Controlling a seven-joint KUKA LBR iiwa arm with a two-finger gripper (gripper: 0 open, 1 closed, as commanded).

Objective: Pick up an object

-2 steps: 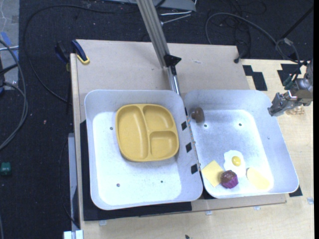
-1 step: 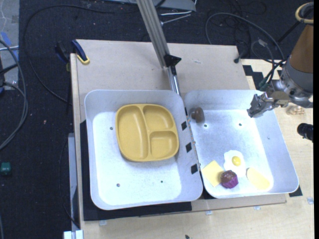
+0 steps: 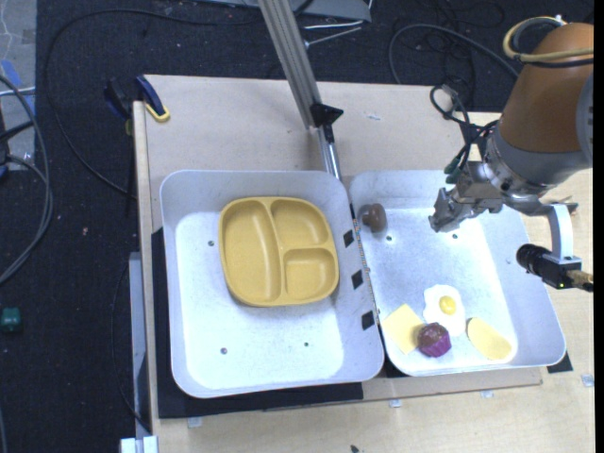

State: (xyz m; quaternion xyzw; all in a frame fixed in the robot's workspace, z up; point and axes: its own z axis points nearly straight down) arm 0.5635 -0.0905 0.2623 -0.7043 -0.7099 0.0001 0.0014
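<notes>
Four small items lie near the front of the right bin (image 3: pixel 528 347): a yellow slice (image 3: pixel 402 327), purple ball (image 3: pixel 434 340), fried egg (image 3: pixel 444 304), and yellow wedge (image 3: pixel 489 339). Farther back, a brown lump (image 3: pixel 374 217) sits by the left wall. Above the bin's rear hangs the claw (image 3: pixel 445 219), its spread unclear.

Looks like a robotics lab. Plain wooden tabletop (image 3: pixel 236 111) carrying two white bins (image 3: pixel 189 253), ringed by dark carpet. Behind the tabletop, loose black cables (image 3: pixel 85 159) and an aluminium rail (image 3: pixel 288 45) slanting down to it. Right of the tabletop, a grey-and-orange industrial arm (image 3: pixel 547 92).
</notes>
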